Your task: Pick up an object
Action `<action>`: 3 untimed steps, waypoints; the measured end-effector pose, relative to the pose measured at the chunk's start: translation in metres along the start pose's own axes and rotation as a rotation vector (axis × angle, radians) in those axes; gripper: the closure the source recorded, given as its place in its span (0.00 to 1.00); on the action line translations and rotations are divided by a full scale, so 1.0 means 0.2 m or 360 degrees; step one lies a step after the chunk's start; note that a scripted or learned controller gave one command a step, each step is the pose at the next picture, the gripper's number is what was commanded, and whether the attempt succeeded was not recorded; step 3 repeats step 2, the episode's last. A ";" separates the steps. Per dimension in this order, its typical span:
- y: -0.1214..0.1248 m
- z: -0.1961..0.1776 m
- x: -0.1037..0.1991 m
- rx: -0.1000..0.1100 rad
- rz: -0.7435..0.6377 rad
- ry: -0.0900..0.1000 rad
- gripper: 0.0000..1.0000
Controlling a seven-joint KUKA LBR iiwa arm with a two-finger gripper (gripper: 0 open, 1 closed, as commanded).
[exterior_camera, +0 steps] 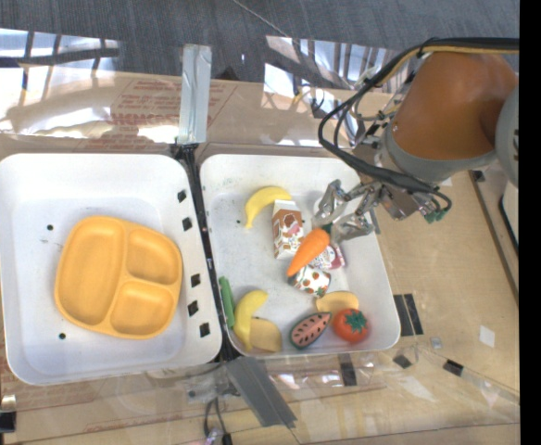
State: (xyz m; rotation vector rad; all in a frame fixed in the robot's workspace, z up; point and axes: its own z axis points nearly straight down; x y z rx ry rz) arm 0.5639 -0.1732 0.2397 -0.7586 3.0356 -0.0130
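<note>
nearest us, along the near wall of the right bin (pixel 363 170), we see a half banana (pixel 249 311) beside a green strip, a watermelon slice (pixel 309 329) and a tomato (pixel 350 324). we then take the arm (pixel 446 105): it reaches in from the right, its orange band high over the bin's far right corner, cables looping round it, wrist tilted down and leftward. its gripper (pixel 345 213) hangs just inside the right wall, metal fingers spread apart with nothing between them. the left bin (pixel 16 179) carries a yellow divided tray (pixel 118 274), with bare white floor all round it. in the right bin we find open floor along the far and left sides. a carrot (pixel 308 250), orange with a green stub, lies slanted over a small printed carton (pixel 287 231), its top near the fingertips. a whole banana (pixel 264 202) curves at the far left.
</note>
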 end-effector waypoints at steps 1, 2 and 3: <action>0.01 0.03 0.01 -0.0013 0.0003 0.0012 0.00; 0.10 0.65 -0.10 -0.0027 0.0256 0.0027 0.00; 0.10 0.65 -0.10 -0.0027 0.0256 0.0027 0.00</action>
